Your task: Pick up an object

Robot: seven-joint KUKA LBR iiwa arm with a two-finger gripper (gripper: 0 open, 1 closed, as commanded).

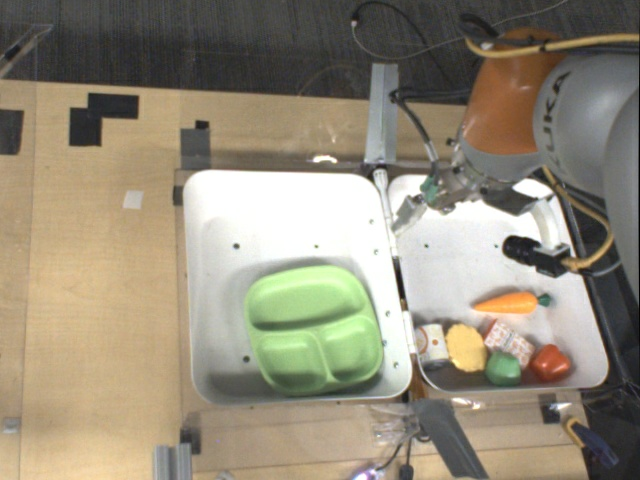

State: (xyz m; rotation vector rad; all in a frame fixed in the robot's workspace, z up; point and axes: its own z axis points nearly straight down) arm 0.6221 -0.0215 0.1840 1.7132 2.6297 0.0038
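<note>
The claw hangs over the upper left corner of the right bin, close to the divider between the two bins; its fingers point toward 8 o'clock, and whether they are spread or closed cannot be told from this slant, though nothing is seen between them. The objects to pick lie well apart from it, toward 5 o'clock, gathered along the bin's lower edge. Nearest is the carrot, orange with a green top, lying on its side with the tip toward 9 o'clock. Below it, in a row from left to right, sit a small white can, a yellow round piece, a red-and-white packet, a green pepper-like piece and a red one, each touching or just beside its neighbour. At about 3 o'clock from the claw a black fitting rests over the bin floor. The left bin holds a green divided tray, three compartments, lying flat toward the bin's 5 o'clock corner
</note>
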